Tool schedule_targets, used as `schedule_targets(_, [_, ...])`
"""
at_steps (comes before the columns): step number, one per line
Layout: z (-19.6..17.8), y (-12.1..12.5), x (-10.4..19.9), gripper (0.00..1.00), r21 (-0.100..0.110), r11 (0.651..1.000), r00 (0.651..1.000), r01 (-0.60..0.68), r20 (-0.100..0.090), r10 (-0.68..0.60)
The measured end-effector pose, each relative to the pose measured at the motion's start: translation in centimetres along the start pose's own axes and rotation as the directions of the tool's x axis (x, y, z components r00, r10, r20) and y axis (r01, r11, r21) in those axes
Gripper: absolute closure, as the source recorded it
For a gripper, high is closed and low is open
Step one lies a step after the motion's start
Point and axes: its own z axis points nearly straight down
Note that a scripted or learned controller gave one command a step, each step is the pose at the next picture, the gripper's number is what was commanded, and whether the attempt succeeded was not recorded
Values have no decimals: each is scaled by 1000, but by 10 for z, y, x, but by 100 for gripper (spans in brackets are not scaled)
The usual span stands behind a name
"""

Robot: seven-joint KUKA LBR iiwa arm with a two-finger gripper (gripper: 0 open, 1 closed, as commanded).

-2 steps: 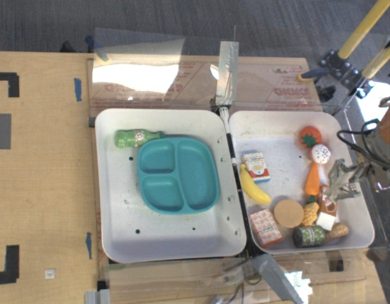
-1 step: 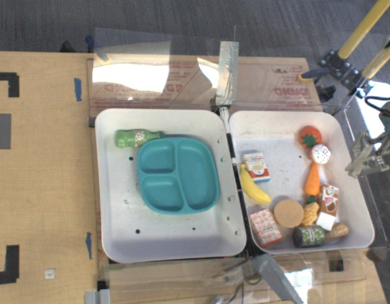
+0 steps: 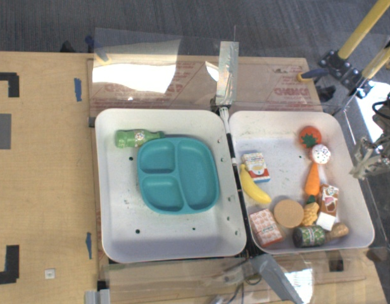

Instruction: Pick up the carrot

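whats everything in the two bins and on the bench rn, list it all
left bin: 1, white, left half of bench
divided plate: 1, teal, middle of left bin
bottle: 1, green, left bin's far edge, lying down
right bin: 1, white, right half
carrot: 1, orange, right side of right bin
tomato: 1, red, far right corner
banana: 1, yellow, left side of right bin
round disc: 1, tan, near the front
dark bottle: 1, front edge
claw: 1, metal, beyond the right bin's right rim
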Motion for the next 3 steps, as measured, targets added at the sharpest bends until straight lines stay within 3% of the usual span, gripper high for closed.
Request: schedule_targets(3, [-36, -2, -8, 100, 18, 1000, 1000, -6, 24, 6])
